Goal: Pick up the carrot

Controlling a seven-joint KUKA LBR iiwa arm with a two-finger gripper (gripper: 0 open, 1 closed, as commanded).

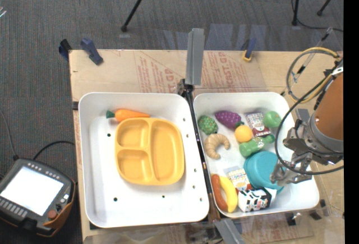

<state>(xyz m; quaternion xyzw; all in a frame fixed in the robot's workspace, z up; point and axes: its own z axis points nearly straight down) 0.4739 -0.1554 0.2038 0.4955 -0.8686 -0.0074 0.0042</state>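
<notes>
Carrot (pixel 130 114): tapered orange plastic, green top, lying beside a glossy yellow three-compartment tray (pixel 150 151). Gripper (pixel 289 173): metal, finger state cannot be told.

Orange carrot (pixel 132 114) with green top beside a yellow divided plate (pixel 150 151); teal bowl (pixel 262 169), purple grapes (pixel 228 119), black-and-white patterned carton (pixel 254 199)

Two white bins are sitting on the bench: left bin (pixel 95 181), right bin (pixel 303 195).

Lying in the left bin:
- one carrot (pixel 130 115)
- one yellow divided plate (pixel 150 151)

Lying in the right bin:
- one grape bunch (pixel 227 119)
- one croissant (pixel 215 144)
- one teal bowl (pixel 261 169)
- one banana (pixel 229 193)
- one sausage (pixel 218 192)
- two small cartons (pixel 255 123), (pixel 254 199)
</notes>
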